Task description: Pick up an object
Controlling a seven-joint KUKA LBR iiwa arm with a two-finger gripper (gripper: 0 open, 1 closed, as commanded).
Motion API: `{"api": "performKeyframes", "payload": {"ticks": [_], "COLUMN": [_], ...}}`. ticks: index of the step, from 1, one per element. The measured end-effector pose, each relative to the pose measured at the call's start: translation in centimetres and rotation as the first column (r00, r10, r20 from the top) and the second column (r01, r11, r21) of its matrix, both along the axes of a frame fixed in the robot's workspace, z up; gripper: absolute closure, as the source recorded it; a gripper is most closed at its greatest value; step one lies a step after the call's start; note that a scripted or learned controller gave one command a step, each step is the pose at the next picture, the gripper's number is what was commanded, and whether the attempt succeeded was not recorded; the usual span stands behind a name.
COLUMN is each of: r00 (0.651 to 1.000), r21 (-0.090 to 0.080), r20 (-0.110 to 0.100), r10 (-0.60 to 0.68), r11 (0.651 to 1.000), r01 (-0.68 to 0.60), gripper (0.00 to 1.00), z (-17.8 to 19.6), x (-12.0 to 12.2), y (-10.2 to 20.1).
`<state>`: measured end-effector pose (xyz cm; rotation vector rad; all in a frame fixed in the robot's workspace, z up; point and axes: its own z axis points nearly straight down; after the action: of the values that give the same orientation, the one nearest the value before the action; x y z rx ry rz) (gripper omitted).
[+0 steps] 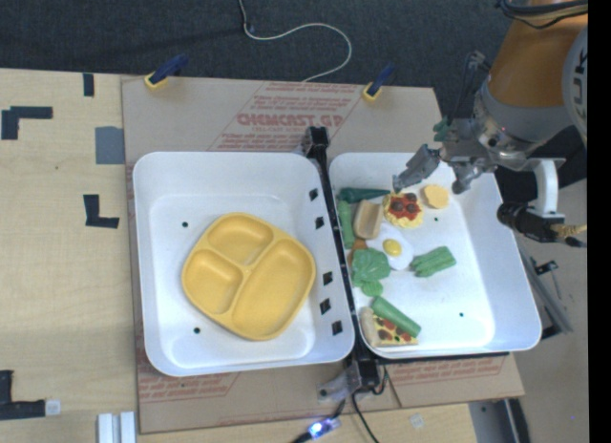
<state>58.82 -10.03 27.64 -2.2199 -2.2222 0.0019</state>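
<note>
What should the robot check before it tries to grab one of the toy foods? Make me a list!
1. Gripper is over the right bin, where the toys lie: ok.
2. Fingers spread wide enough to fit around a toy: ok, they look open.
3. Nothing is caught between the fingers already: ok.
4. One toy sits right under it: ok, the small yellow piece lies between the fingers.
5. Neighbours leave room: not ok, the pizza toy sits close beside it.
6. Height above the toy: cannot tell from this slanted view.
</note>
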Motion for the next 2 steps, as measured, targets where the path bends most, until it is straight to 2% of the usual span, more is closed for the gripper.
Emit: {"api": "performKeyframes", "payload": {"ticks": [1, 2], "r00": [1.0, 1.0], "r21": [0.001, 0.001], "r20": [-0.006, -0.007], "r10": [0.001, 0.0], "r11": [1.0, 1.0], "r01": [-0.001, 0.0], "gripper": [0.0, 0.0], "z": [-5.9, -11.8], "x": [0.7, -0.3], "y": [0.6, 0.7]}}
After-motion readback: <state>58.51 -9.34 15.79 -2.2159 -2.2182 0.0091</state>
